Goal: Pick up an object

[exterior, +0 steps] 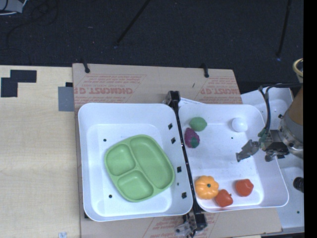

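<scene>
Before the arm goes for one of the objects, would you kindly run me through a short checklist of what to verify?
1. Gripper over the right bin: ok, near its right side.
2. Nothing between the fingers: ok, none seen.
3. Targets in the right bin: ok, white ball, green object, purple object, orange pumpkin-like toy, two red objects.
4. Isolated target: ok, the white ball stands apart.
5. Red object and pumpkin toy apart: not ok, they touch.
6. Green divided plate out of the way: ok, left bin.

Arm (297, 123) cut off at right
</scene>
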You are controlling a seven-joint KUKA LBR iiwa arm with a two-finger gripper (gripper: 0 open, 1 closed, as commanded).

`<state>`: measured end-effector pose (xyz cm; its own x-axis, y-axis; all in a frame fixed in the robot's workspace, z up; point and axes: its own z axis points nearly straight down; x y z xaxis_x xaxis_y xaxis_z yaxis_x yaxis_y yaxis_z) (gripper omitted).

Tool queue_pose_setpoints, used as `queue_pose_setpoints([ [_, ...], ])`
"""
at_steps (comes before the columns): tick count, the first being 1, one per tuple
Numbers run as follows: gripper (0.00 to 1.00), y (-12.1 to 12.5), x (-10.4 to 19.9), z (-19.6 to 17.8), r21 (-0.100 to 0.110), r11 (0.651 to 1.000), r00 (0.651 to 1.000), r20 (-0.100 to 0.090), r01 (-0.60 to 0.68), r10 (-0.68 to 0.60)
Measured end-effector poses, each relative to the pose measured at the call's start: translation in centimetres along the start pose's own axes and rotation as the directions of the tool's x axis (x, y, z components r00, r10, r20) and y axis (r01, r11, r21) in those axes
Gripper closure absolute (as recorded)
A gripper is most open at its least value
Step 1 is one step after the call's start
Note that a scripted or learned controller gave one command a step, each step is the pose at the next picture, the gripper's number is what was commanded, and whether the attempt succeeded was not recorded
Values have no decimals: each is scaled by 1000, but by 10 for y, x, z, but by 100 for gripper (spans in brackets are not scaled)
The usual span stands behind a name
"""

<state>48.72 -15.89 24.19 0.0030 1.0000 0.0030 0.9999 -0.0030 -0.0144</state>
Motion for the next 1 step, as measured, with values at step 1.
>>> queue_pose_setpoints([
  [1, 0, 2, 0, -6, -11, 1000, 1000, 2, 3, -3],
])
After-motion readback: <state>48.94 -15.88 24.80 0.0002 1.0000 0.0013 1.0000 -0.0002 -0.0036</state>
